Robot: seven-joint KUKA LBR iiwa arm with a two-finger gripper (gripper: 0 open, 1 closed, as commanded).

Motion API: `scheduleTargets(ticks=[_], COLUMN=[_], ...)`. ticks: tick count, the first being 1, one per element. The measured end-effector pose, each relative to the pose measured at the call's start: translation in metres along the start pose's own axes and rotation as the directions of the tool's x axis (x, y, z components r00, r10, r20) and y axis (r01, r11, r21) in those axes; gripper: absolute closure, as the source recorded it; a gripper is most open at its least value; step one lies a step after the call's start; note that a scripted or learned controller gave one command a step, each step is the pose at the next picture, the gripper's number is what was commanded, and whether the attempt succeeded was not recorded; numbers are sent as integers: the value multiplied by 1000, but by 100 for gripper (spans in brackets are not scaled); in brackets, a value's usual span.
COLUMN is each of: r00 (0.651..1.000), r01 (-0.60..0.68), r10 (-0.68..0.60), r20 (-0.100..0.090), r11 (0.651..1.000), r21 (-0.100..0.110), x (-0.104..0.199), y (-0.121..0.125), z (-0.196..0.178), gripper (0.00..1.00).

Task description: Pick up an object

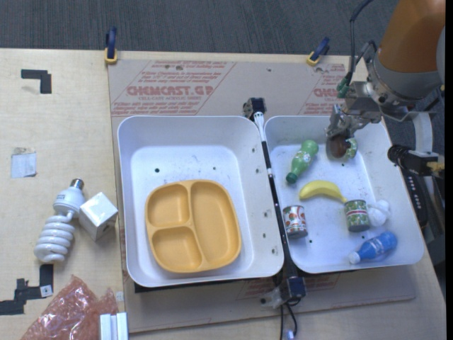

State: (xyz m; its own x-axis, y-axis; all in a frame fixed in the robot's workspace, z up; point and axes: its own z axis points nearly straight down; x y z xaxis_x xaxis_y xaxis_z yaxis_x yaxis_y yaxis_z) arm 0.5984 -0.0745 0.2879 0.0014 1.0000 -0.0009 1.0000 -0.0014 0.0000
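Jaws [345,134] hang at the right bin's [333,261] upper edge, right above a small brown-green object [342,147]; their state I cannot tell.

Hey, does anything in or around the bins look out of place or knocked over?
Yes: a spiral light bulb and a small white cube lie loose on the bench, left of the bins. In the right bin, the green bottle and blue bottle lie on their sides.

Orange band [419,20], grey wrist [396,73] — black cables [364,9]
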Motion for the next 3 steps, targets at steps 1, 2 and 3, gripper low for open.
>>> scheduleTargets(ticks=[1, 2, 3], r00=[1000, 1000, 1000], r01=[3, 3, -1], r10=[-3, -3, 1], r20=[0, 0, 0], r11=[1000, 1000, 1000], r21=[-1, 1, 1], x=[54, 82, 84], y=[29, 41, -15], z=[-11, 9, 25], gripper=[100, 100, 100])
